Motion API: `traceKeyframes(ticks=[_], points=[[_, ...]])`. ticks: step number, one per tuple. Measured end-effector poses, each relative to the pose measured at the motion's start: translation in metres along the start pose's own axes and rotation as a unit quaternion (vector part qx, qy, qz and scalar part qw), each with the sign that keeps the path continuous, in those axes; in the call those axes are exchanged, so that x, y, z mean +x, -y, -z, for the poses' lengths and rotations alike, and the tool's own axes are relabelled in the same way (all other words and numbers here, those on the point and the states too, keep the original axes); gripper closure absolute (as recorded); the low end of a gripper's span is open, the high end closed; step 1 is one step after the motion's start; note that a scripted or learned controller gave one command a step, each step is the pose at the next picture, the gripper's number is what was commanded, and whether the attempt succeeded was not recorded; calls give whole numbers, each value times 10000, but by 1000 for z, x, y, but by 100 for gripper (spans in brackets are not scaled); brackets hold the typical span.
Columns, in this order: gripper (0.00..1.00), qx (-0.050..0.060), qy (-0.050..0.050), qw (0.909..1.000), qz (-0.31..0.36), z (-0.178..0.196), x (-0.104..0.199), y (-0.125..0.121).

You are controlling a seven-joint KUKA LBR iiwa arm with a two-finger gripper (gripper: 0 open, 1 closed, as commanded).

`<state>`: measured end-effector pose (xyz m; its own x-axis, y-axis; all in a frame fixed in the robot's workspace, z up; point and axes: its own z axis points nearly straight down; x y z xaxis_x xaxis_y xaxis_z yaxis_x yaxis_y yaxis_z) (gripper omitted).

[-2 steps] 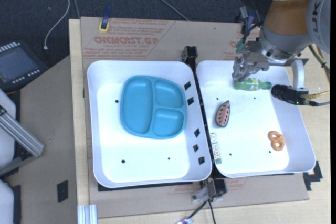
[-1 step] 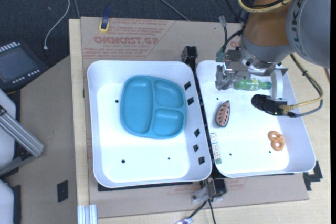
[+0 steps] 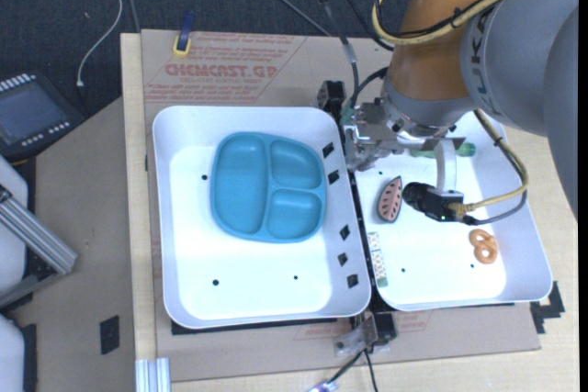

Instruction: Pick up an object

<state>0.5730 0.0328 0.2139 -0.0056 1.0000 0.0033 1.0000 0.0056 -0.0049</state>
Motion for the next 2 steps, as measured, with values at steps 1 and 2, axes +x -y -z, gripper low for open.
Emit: traceKeyframes(ticks=[1, 2], points=[[100, -9, 1, 10000, 3, 2, 49, 7], [0, -12, 10, 10000, -24, 2, 46, 7]])
